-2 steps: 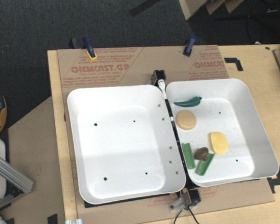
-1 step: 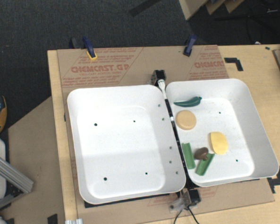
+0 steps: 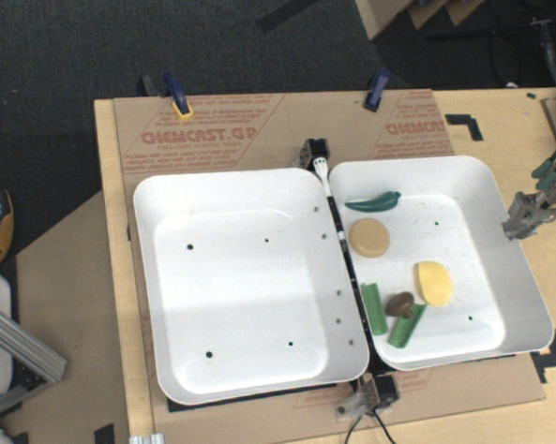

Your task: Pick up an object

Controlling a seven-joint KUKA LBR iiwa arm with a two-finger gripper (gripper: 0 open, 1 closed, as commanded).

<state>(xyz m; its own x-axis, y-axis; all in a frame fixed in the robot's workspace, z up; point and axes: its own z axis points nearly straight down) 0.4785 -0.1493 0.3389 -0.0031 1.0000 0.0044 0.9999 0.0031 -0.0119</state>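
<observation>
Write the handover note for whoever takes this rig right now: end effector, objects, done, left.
End effector: at the right bin's right rim, above the wall, nothing seen in it; finger state can't be read from here.
Objects, all in the right bin's left half: dark green curved piece at the top, tan round disc below it, yellow piece toward the middle, and a cluster of green bar, small brown piece and a second green stick near the front.
Done: nothing lifted.
Left: the whole pick. The yellow piece lies nearest the end effector and apart from the rest, so probably the easiest target.
</observation>
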